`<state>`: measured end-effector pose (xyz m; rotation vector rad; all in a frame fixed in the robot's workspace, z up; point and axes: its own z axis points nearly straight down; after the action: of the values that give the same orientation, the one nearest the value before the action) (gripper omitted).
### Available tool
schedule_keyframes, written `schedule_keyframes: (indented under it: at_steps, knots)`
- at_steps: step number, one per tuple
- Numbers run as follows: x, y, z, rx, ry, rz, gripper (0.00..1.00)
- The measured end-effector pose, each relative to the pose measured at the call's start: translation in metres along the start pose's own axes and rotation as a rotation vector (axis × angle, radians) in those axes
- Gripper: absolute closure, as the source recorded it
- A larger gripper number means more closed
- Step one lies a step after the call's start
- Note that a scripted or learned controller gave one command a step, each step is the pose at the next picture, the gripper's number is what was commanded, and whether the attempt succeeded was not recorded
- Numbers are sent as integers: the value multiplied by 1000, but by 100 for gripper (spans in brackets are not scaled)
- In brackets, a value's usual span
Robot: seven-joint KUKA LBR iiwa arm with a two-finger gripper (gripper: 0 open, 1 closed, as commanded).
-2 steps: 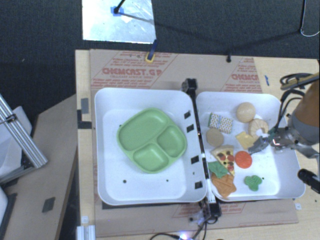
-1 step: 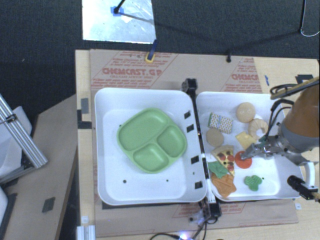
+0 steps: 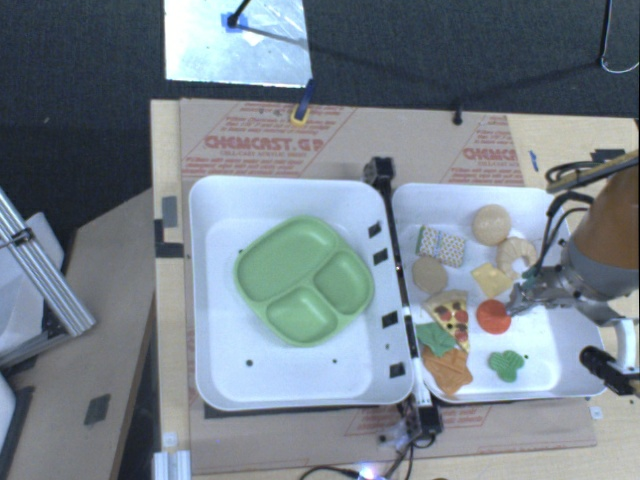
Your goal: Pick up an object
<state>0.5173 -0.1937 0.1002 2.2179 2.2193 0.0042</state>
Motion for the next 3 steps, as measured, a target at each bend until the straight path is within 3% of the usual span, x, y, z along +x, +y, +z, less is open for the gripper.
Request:
schedule_keyframes:
  at_steps: [2, 3]
  knots:
    - [-2, -5, -117, -2, -2, -4, 100]
    - [-2, -4, -125, 1, 0, -4, 100]
